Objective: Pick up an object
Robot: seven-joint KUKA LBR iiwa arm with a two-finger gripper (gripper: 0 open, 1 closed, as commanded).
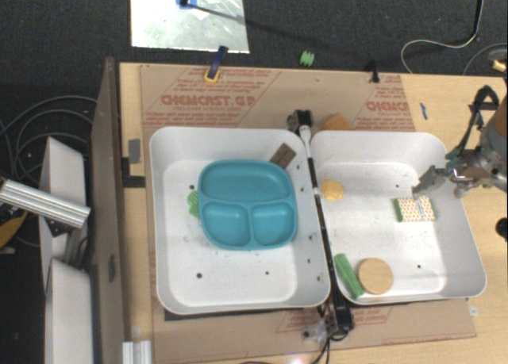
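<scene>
- Two white bins sit side by side on the bench; I use the right bin [468, 275] as my landmark, since everything within my reach lies in it.
- My gripper [429, 180] hangs at that bin's upper right edge, tilted down and inward — I judge it placed there to come at the nearest thing from the side I reach in from.
- Whether my fingers are spread or pressed together I cannot tell; they are too small and dark against the bin wall. Nothing shows between them.
- A patterned card [415, 209] with a green edge lies flat on the bin's floor, just below and beside my tip — the likeliest thing to pick, being closest.
- A yellow lump [332, 190] rests at the bin's left wall, well apart from me.
- A tan disc [375, 276] lies near the bin's lower edge, touching a green stick [347, 276] on its left.
- Left of the right bin, the other bin holds a blue divided plate [247, 203], with a brown block [282, 155] at its upper right corner.
- My judgement: the pick is not yet made; a flat card would be hard to pinch, so the approach needs care.
</scene>
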